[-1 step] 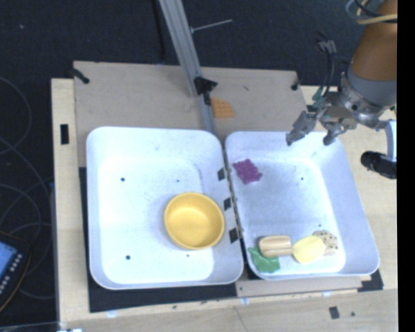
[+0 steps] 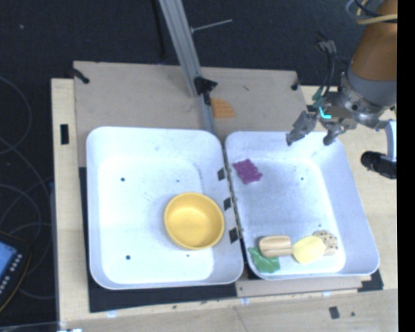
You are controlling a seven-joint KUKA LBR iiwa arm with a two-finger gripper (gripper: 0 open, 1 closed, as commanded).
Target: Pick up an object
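Right bin [image 2: 346, 206]: end effector [image 2: 310, 135] hovers open.

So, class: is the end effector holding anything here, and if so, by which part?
Nothing is held. The end effector hangs open over the right bin's far corner, with no object between its fingers.

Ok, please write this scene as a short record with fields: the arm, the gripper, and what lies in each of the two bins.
arm: reaches in from the view's right, above the far right corner of the right bin
gripper: open, fingers apart, nothing between them
left bin: yellow bowl, upright, near the front right
right bin, far left: purple object, alone
right bin, front: tan block, yellow object, speckled object, green object, clustered together
task status: nothing picked up yet
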